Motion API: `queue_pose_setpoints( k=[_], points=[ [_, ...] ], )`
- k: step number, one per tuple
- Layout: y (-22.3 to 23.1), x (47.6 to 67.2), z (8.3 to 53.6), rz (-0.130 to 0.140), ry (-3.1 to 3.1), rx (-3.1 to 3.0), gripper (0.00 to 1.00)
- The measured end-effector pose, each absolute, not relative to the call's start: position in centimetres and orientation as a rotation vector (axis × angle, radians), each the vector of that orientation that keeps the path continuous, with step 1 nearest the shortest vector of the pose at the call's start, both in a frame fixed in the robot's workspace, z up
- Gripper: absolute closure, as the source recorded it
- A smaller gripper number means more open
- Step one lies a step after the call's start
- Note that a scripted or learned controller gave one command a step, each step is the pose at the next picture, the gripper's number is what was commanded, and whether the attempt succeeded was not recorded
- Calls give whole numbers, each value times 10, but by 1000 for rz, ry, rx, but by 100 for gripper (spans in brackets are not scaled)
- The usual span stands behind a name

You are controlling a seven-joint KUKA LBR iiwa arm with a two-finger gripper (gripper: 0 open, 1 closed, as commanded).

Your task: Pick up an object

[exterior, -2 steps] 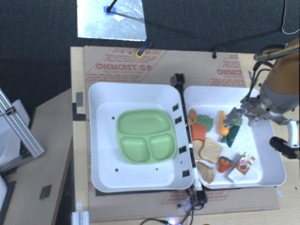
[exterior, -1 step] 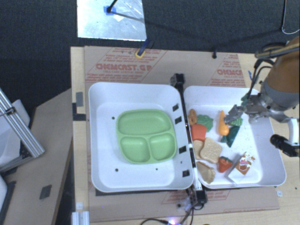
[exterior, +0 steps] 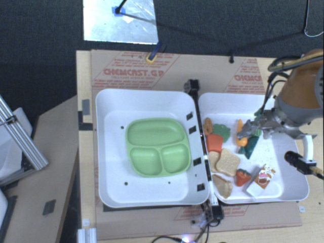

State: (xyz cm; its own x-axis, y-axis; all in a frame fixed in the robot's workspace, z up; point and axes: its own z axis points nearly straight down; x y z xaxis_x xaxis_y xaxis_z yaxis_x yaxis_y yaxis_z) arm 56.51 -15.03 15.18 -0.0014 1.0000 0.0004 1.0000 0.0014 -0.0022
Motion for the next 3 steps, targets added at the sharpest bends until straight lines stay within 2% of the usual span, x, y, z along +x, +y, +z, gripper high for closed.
queue_pose_setpoints(
  k=[1,2,3],
  points=[
    [-155,556,101,1,-2221,-2219,0],
    [-155,557,84,0,-2223,-2220,0],
    [-156,558,96,-3,-2226,-2222,100]
  ],
)
